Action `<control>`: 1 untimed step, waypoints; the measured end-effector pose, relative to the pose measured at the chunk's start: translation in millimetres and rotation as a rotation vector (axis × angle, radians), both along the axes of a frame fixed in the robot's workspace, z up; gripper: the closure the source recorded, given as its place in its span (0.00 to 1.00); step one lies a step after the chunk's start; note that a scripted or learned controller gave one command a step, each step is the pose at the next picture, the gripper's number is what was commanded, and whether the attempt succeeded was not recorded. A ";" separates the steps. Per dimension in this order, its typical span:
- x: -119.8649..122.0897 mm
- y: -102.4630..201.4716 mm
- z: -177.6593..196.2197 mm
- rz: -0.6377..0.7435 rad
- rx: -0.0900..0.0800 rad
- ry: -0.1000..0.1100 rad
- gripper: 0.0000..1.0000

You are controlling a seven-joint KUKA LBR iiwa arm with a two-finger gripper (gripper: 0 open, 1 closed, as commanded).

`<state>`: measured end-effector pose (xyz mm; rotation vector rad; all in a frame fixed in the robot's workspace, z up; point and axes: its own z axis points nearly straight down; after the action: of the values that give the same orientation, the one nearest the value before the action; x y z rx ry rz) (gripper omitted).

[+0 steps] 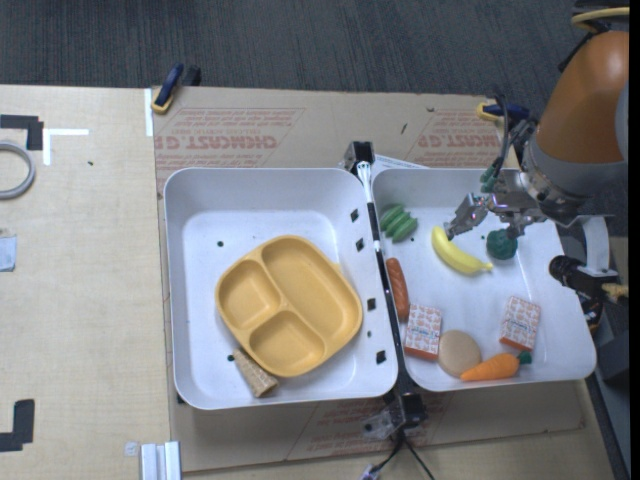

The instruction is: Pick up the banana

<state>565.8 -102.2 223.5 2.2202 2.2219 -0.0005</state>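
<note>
While hanging above the right bin (570, 353), metal gripper (462, 224) with fingers apart, gripping nothing, just above the banana's upper end. Smooth curved yellow banana (460, 253) flat on glossy white plastic, beside a ridged green pepper (398, 222).

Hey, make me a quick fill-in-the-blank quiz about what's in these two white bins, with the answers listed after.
1. The banana lies in the ____ bin as the camera sees it.
2. The yellow divided plate has ____ compartments.
3. The carrot lies near that bin's ____ edge in the picture.
4. The tool hovers close to the ____.

Missing words: right; three; bottom; banana
</note>
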 end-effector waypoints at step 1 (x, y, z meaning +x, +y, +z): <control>18.0 -18.5 -131.4 0.201 0.001 0.001 0.00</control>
<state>583.8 -120.7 92.1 1.9861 2.4347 -0.0006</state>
